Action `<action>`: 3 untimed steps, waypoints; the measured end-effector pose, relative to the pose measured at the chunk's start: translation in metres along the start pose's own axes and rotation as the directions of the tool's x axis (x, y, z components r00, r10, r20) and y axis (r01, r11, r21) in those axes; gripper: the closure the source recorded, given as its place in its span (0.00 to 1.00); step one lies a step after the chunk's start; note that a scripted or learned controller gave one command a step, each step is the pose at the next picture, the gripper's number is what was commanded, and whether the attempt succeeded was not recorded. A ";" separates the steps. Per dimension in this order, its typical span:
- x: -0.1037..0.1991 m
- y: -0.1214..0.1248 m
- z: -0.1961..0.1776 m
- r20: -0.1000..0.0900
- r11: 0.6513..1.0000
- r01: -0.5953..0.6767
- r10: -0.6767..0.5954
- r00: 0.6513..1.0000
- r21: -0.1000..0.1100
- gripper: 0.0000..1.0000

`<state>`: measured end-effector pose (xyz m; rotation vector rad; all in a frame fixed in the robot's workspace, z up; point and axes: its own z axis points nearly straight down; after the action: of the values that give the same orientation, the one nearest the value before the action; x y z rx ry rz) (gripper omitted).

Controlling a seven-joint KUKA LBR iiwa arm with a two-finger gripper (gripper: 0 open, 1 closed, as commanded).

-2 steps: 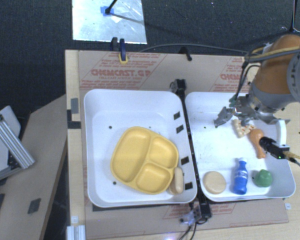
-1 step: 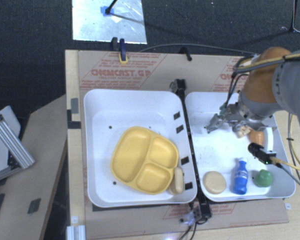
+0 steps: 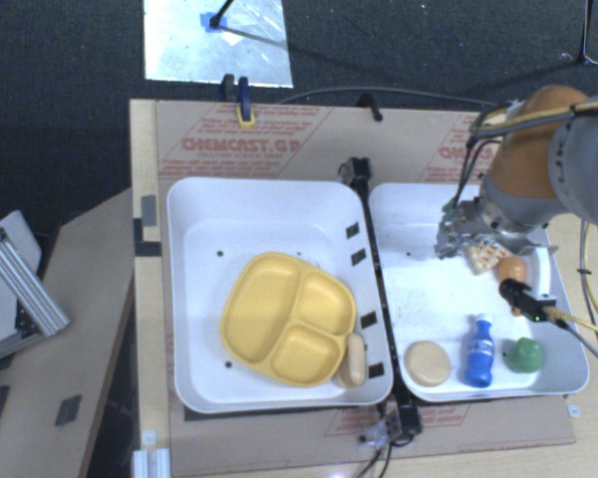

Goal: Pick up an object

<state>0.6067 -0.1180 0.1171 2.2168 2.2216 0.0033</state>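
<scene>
My gripper (image 3: 452,239) hangs over the far part of the right bin (image 3: 419,287), with the arm reaching in from the right. Just right of it lie a tan waffle-like piece (image 3: 481,257) and an orange ball (image 3: 512,268), partly hidden by the wrist. Along the bin's near edge stand a round beige disc (image 3: 428,362), a blue bottle with a white cap (image 3: 478,350) and a green rounded object (image 3: 524,355). Nothing shows between the gripper's tips.
The left bin (image 3: 194,267) holds a yellow divided tray (image 3: 287,317) with a beige bread-like piece (image 3: 354,358) at its near right corner. A black divider (image 3: 373,267) runs between the bins.
</scene>
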 end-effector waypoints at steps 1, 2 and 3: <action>-0.006 0.006 -0.062 0.001 1.000 0.001 -0.001 1.000 -0.004 1.00; -0.004 0.012 -0.107 0.000 1.000 0.002 -0.002 1.000 -0.003 1.00; -0.011 0.016 -0.154 0.001 1.000 0.003 -0.003 1.000 -0.004 1.00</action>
<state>0.6221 -0.1291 0.2714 2.2117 2.2220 0.0062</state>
